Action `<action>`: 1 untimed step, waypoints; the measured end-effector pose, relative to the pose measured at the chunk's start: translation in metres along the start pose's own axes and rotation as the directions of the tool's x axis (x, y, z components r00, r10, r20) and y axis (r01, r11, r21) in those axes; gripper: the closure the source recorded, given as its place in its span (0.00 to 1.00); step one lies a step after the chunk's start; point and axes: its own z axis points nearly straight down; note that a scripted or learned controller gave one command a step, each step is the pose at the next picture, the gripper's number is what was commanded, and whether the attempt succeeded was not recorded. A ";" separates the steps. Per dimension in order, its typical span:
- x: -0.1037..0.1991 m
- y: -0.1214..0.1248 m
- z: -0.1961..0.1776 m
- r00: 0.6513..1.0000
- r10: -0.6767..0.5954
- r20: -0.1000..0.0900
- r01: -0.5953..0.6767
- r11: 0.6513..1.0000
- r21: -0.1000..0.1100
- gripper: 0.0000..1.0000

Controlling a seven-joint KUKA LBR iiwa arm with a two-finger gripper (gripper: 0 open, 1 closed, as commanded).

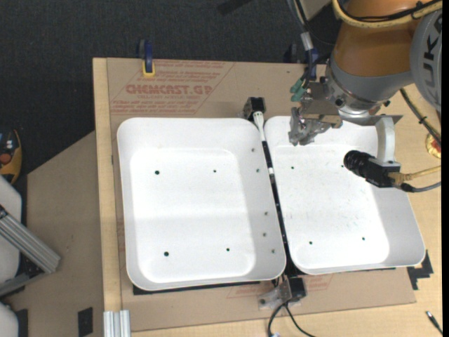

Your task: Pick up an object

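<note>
My gripper [303,133] hangs over the far left corner of the right bin [351,255], close to the bin's back wall and just right of the divide between the two bins. The grey wrist and the orange band of the arm rise above it at the upper right. A black cylindrical fitting [367,167] with a cable sticks out from the arm over the right bin's far right part. The left bin [186,265] shows a white floor with a few small black dots.
Both bins rest on a brown board [175,83] with red print at the back. A black strip [270,181] runs between the bins. A blue clamp [146,55] grips the board's far edge. Metal rails [28,248] lie at the left.
</note>
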 end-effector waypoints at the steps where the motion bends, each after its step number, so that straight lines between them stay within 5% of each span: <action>1: 0.040 -0.010 -0.228 1.000 -0.001 -0.003 0.001 1.000 -0.030 1.00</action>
